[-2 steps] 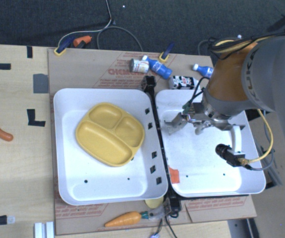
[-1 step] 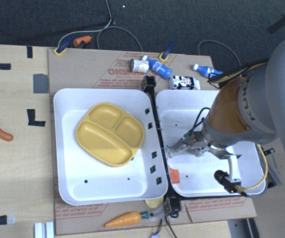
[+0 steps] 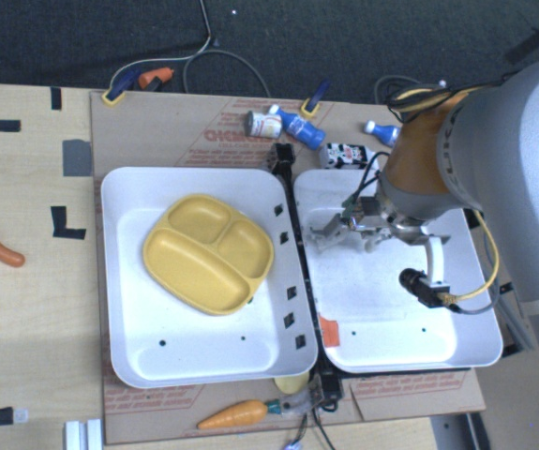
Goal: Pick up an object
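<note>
The gripper hangs low over the upper left part of the right bin, reaching in from the right under the grey arm with its orange band. Whether it is apart or together I cannot tell at this slant; nothing shows between its tips.

The only thing inside either bin that looks fit for picking is the yellow divided plate, which lies in the left bin. It sits to the left of the gripper, across the black divider where the two bins meet, and a little lower in the view. So the coming move turns on a leftward crossing over that divider.

The plate is a rounded, shallow tray with three compartments, lying flat, its long axis running from upper left to lower right. Its raised rim is probably the only place two fingers could catch, and a flat, smooth plate is likely to slip.

On the bench beyond the bins lie a carrot near the front edge, a blue-and-white bottle behind, and a sausage far left.
</note>
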Tool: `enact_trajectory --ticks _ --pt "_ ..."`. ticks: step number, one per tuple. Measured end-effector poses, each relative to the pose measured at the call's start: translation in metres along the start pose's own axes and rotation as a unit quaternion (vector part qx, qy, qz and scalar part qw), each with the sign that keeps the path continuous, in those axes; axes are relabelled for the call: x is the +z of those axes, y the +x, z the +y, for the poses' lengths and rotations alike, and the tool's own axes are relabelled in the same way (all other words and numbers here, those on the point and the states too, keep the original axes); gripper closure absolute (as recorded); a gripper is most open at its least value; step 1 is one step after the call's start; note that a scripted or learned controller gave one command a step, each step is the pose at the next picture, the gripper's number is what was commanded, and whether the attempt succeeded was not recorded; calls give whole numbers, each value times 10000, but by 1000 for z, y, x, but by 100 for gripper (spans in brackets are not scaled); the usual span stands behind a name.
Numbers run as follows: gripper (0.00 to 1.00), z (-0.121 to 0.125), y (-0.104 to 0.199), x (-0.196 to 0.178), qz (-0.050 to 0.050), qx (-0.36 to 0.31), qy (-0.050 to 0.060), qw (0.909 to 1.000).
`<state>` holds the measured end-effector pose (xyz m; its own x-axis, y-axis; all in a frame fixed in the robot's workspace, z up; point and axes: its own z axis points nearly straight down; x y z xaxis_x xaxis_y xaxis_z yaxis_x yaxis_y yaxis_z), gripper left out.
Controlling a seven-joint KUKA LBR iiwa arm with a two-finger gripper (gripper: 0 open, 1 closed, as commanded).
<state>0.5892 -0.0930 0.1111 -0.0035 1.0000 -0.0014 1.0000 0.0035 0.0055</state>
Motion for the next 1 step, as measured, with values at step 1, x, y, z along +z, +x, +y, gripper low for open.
enact_trajectory --ticks 1 --pt "0 80 0 2 0 -3 -3 10000"
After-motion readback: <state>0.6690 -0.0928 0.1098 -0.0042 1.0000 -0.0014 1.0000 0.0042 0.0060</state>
